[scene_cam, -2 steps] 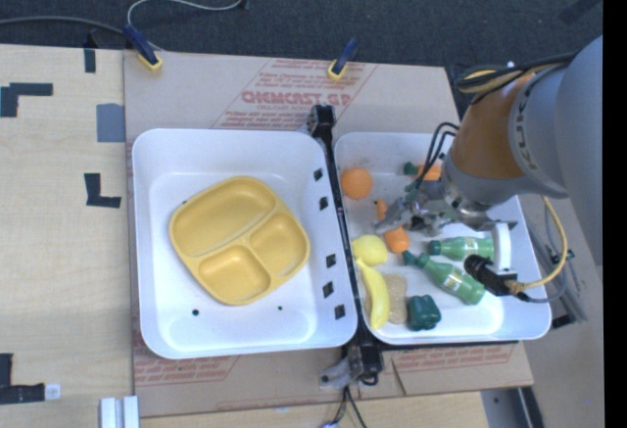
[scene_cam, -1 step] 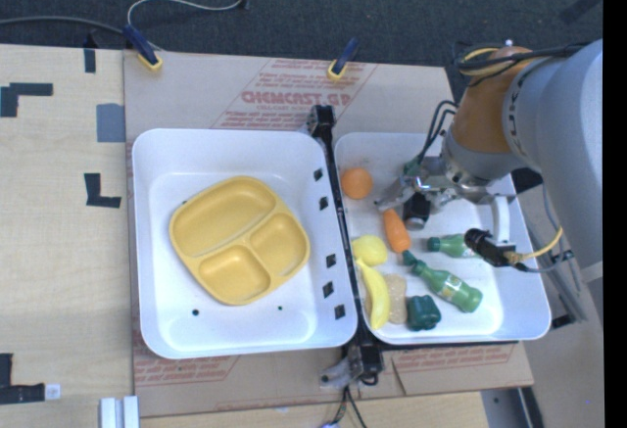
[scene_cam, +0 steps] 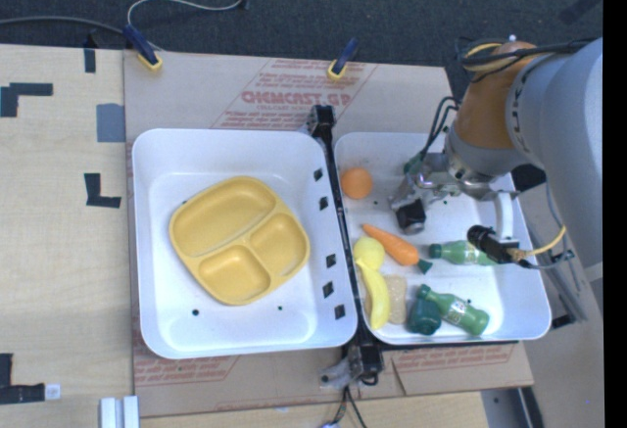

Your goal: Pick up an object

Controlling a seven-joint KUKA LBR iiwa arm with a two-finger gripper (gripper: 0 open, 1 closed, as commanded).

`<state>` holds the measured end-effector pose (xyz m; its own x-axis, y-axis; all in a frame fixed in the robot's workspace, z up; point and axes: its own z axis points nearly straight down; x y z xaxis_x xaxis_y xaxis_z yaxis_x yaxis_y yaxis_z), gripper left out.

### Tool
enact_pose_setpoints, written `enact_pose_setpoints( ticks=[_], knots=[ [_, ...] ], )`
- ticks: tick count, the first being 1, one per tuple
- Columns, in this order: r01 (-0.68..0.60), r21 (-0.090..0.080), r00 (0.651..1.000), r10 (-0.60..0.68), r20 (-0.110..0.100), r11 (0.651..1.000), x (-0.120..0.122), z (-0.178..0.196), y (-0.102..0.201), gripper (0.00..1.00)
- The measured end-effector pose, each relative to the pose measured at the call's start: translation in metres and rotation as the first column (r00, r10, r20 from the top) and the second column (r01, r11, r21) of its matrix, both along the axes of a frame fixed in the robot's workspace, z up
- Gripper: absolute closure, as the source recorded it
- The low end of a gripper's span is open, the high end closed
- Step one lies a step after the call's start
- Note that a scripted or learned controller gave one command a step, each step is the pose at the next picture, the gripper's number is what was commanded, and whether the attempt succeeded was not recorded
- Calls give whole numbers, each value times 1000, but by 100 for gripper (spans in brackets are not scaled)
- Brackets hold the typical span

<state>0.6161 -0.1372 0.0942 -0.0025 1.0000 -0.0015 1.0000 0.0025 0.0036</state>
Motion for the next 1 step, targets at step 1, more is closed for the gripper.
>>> enact_pose_setpoints(
  ticks=[1],
  knots=[
    [0,2,1000,0,-6,1000,2,88,70,100]
  ],
)
